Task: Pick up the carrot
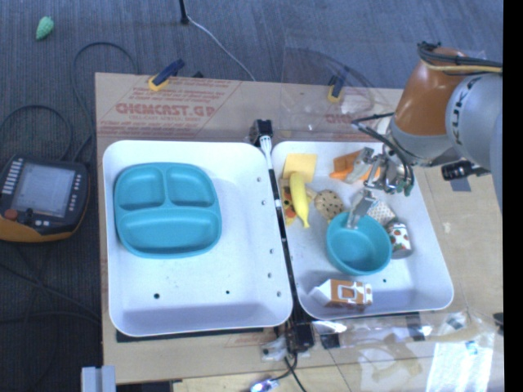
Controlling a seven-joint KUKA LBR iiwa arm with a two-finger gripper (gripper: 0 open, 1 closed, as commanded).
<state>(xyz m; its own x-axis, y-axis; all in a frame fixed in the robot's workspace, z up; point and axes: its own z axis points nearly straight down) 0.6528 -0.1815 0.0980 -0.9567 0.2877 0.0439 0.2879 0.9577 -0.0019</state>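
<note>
Carton (347, 293) nearest, blue bowl (359, 245) behind, hand (360, 211) above it, grip state unclear.

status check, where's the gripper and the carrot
Gripper over right bin, above blue bowl. Carrot lies free near bin's back wall. Nothing gripped that shows.

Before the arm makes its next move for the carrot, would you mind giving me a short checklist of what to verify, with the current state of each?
1. Carrot visible, at the far side of the right bin: ok.
2. Gripper over the carrot: not ok; it hangs above the blue bowl.
3. Carrot between the fingers: not ok, it lies apart from them.
4. Finger opening: cannot tell.
5. Space around the carrot: not ok; the yellow block is close on one side, the arm's wrist on the other.
</note>
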